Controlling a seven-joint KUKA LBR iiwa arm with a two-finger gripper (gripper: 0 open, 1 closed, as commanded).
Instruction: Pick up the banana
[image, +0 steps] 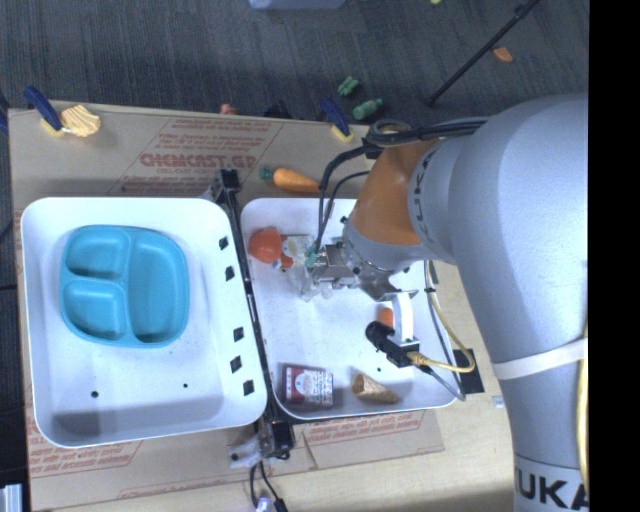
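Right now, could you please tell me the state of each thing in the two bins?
Blue tray: flat in the left bin, nothing on it.
Tomato: resting in the right bin, beside the gripper.
Red packet: lying flat near the front wall.
Brown wedge: lying beside the packet.

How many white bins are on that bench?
2. The left bin holds a blue tray; the right bin, beside it, holds small items under the arm, which may hide more.
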